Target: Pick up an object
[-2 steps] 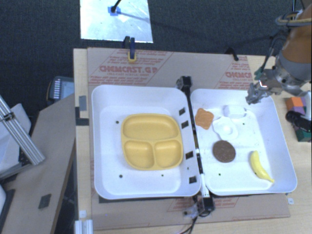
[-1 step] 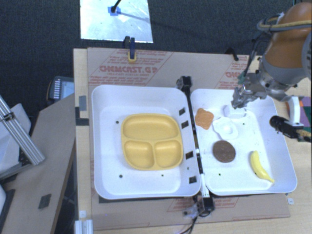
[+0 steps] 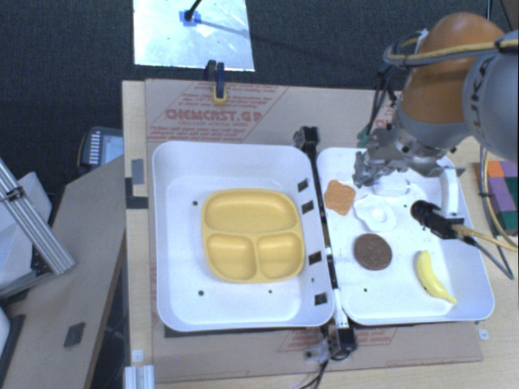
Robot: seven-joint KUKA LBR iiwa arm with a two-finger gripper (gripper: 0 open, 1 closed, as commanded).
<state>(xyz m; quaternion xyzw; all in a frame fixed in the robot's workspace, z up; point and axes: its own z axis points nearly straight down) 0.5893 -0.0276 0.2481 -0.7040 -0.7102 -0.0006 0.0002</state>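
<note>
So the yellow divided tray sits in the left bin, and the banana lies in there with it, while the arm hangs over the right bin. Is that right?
Not quite. The camera view shows the banana in the right bin, near its front right corner, not with the tray. The yellow divided tray does sit in the left bin, and the arm's end effector does hang over the right bin's far side.

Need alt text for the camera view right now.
The gripper hangs over the right bin, near an orange piece, a white piece, a brown disc and a banana. The left bin holds a yellow tray.
</note>
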